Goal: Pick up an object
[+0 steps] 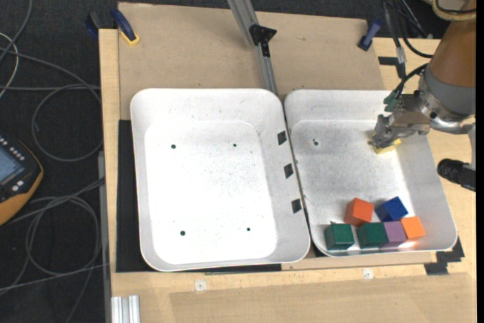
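A fixed overhead camera looks down at a slant on a pale wooden bench (227, 41) carrying two shallow white plastic bins side by side.

The grey robot arm with an orange band (454, 60) reaches in from the right edge of the picture. Its two-finger gripper (384, 140) hangs over the upper right part of the right-hand white bin (333, 113). A small pale yellow block (387, 148) shows at the fingertips, apparently pinched between them, so the fingers look closed most of the way around it. It is hard to tell whether the block is lifted clear or resting on the bin floor.

To do this step well, the arm should likely rise straight up and slowly, keeping the pinch steady, since the block sits low at the fingertips and could slip out if jolted or dragged sideways.

The right-hand bin also holds a tight cluster of small cubes in its lower right corner, well apart from the gripper: a red-orange cube (360, 210), a blue cube (393, 208), an orange cube (413, 227), a purple cube (394, 232) and two dark green cubes (355, 236), touching or nearly touching one another.

The left-hand white bin (151, 117) has only a few small dark dots on its floor.
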Robot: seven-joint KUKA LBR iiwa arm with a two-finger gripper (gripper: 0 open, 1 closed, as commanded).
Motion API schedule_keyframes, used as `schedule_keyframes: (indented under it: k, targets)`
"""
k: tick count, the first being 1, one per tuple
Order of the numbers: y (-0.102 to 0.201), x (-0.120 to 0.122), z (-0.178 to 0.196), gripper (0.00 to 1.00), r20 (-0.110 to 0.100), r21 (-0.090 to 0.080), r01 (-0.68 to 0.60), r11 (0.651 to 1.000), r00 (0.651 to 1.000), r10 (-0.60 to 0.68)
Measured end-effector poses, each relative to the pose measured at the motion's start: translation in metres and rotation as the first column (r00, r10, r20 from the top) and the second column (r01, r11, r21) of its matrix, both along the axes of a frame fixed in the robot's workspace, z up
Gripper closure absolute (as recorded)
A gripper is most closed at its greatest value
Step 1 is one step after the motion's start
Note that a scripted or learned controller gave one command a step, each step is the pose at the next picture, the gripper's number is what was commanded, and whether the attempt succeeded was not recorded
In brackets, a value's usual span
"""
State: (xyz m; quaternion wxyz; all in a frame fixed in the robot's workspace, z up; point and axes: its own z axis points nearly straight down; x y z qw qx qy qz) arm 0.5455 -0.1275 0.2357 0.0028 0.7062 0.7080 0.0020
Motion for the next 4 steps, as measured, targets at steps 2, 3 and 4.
schedule_keyframes:
  k: [2,3,4]
  targets:
    - [0.050,-0.004,0.052,1.00,-0.007,0.004,-0.005,1.000,1.000,0.005]
    - [0.094,-0.005,0.046,1.00,-0.008,0.003,-0.004,1.000,1.000,0.004]
    - [0.157,-0.012,0.037,1.00,-0.009,0.004,-0.005,1.000,1.000,0.005]
